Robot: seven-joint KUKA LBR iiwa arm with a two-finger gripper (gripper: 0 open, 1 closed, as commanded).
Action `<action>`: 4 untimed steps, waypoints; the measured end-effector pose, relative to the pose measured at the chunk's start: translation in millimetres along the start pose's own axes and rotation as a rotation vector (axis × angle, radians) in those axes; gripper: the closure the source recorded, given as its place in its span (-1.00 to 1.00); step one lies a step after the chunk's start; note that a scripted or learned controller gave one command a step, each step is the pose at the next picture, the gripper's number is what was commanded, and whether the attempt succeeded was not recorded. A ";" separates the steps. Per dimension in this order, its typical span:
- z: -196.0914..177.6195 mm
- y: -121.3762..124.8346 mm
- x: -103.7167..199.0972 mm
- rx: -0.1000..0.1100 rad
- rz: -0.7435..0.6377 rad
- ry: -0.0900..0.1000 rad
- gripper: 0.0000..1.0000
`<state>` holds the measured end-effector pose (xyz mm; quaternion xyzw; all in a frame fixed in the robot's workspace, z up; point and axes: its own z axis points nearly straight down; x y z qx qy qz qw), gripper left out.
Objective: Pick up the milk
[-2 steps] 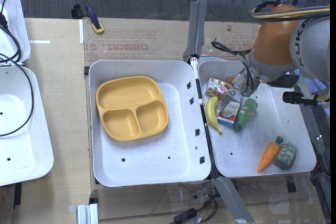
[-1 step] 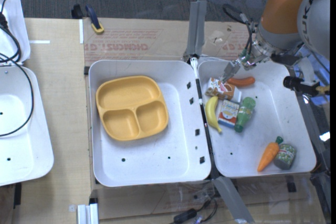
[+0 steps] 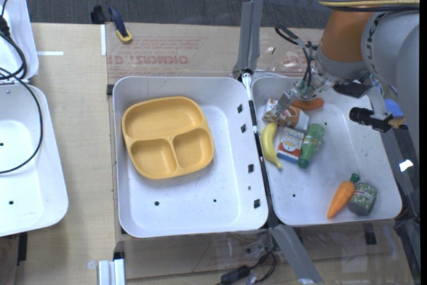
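The milk (image 3: 291,144), a small carton lying flat in the right bin (image 3: 373,207) between the banana (image 3: 269,143) and green bottle (image 3: 311,144), looks light, stiff yet crushable, best pinched across its narrow sides, while the claw (image 3: 288,103) hovers near, its state untellable.

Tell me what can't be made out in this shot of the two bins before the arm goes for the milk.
- End effector, camera view: too small and set against the clutter to tell whether it is open or shut.
- Milk carton: its label is too small to read; the green bottle covers its right edge.
- Item under the end effector: partly covered, kind unclear.
- Grey item by the carrot: too blurred to identify.
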<state>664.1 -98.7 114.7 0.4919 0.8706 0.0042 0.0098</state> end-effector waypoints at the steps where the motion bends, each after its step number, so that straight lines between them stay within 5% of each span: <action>1: 6.5 -6.0 3.0 -0.005 -0.154 -0.001 -1.00; 2: 11.4 -18.0 11.1 -0.002 -0.184 -0.003 -1.00; 3: 0.3 -17.3 9.1 -0.006 -0.181 -0.007 1.00; 4: -78.1 4.3 49.0 0.015 -0.101 0.012 1.00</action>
